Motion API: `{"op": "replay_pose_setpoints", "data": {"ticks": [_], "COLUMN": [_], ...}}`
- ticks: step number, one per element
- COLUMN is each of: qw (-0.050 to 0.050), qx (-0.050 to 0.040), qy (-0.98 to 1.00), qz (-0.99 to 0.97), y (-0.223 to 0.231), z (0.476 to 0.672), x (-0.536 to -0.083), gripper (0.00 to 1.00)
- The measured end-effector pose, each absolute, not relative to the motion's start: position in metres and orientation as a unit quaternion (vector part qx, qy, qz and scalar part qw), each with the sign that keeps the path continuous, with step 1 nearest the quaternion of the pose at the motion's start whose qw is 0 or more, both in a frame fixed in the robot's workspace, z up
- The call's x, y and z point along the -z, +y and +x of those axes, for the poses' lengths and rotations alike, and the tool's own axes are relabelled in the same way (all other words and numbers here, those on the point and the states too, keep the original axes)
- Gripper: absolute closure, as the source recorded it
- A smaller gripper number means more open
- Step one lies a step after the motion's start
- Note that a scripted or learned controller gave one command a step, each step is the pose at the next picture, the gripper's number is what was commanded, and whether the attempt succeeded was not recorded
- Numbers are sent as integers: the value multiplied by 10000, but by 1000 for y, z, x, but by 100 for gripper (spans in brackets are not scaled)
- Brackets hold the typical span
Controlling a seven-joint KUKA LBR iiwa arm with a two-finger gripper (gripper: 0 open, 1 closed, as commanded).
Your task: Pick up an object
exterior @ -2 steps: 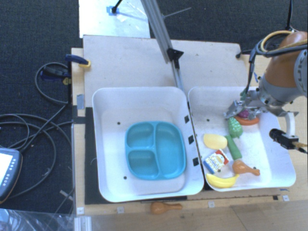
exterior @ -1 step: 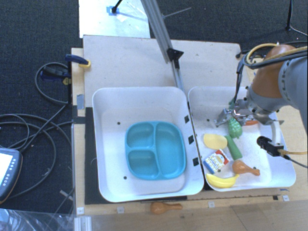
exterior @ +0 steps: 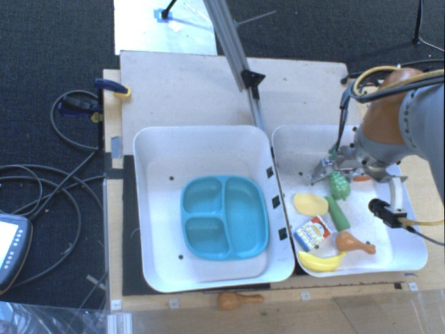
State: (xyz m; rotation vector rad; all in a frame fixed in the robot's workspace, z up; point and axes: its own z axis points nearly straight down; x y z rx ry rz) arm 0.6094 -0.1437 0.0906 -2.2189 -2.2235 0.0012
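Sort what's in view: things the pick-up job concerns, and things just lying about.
Job: gripper, green toy, green stick, yellow lump, small carton, banana, drumstick, right bin.

Lying about: blue tray, left bin, clamp, cables.

In the right bin (exterior: pixel 417 256) I see a green knobbly toy (exterior: pixel 338 184) above a green stick (exterior: pixel 338 213), a pale yellow piece (exterior: pixel 310 203), a small printed box (exterior: pixel 311 234), a banana (exterior: pixel 320 260) and a brown drumstick (exterior: pixel 353 243).
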Motion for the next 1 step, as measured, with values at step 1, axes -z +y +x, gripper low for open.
{"op": "replay_pose_setpoints", "data": {"ticks": [1], "qw": [-15], "qx": [12], "qy": [-7077], "qz": [-7065], "y": [-144], "z": [611], "x": [-103], "gripper": [100]}}
